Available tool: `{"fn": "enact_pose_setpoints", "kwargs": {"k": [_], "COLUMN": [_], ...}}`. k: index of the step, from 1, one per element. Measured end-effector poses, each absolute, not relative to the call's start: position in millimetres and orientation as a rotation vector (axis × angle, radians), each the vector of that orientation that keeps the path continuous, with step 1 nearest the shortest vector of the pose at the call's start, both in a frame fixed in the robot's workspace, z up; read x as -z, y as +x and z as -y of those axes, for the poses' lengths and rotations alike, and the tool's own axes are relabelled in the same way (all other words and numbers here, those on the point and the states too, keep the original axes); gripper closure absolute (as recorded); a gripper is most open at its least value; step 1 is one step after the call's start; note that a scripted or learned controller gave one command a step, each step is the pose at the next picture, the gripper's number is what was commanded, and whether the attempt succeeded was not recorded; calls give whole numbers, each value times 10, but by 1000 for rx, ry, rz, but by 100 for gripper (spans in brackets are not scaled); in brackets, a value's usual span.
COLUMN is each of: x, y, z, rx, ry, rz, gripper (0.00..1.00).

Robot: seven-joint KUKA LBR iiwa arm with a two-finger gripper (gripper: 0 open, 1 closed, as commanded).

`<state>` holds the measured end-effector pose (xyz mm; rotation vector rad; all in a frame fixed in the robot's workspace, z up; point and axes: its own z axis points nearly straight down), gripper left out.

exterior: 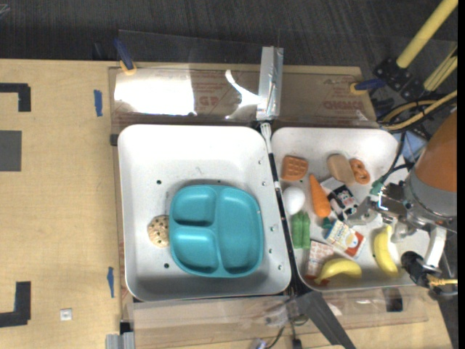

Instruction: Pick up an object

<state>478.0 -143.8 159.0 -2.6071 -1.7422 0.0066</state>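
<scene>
While print stays unreadable, carton (343, 238) beside 2 bananas (338, 269).

Light plywood table (58, 195), pale wood grain, carrying black L-shaped corner marks (20, 97), a grey square patch (10, 151) at the left edge and short strips of blue tape (98, 102). Dark grey carpeted floor (218, 6) along the top of the view. Brown cardboard sheet (218, 93) behind the bins, with a bright glare from overhead light across its clear plastic cover. Yellow poles (429, 24) and black cables (414, 107) at upper right.
</scene>
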Motion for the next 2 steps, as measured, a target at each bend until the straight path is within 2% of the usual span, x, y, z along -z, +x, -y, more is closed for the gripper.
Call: {"fn": "enact_pose_setpoints", "kwargs": {"k": [1, 2], "x": [-1701, -1697], "y": [4798, 4796], "z": [1438, 1438], "rx": [0, -1], "ry": [-2611, -2611], "rz": [1743, 1743], "gripper": [100, 0]}}
